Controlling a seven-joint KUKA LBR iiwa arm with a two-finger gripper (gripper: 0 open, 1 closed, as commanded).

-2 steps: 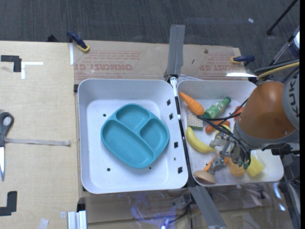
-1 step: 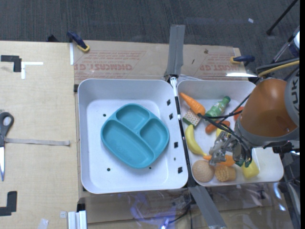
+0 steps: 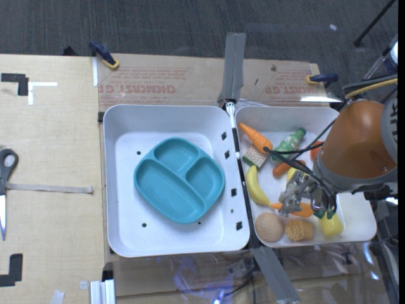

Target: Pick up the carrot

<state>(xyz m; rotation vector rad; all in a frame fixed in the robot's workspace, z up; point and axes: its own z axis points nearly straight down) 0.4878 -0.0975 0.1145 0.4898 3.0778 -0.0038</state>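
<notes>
Carrot (image 3: 255, 136) lies at the upper left of the right bin (image 3: 361, 230), beside the banana (image 3: 255, 185). The arm (image 3: 355, 141) hangs lower right, gripper (image 3: 296, 198) over other toys; whether it grips anything, I cannot tell. It should shift up-left and straddle the carrot's middle.

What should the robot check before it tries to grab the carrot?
1. Carrot easy to see near the right bin's top left: ok.
2. Gripper above the carrot: not ok, it sits lower, near the bin's front.
3. Fingers open: cannot tell.
4. Space around the carrot: not ok, the green bottle and banana crowd it.
5. Blue plate out of the way in the left bin: ok.
</notes>
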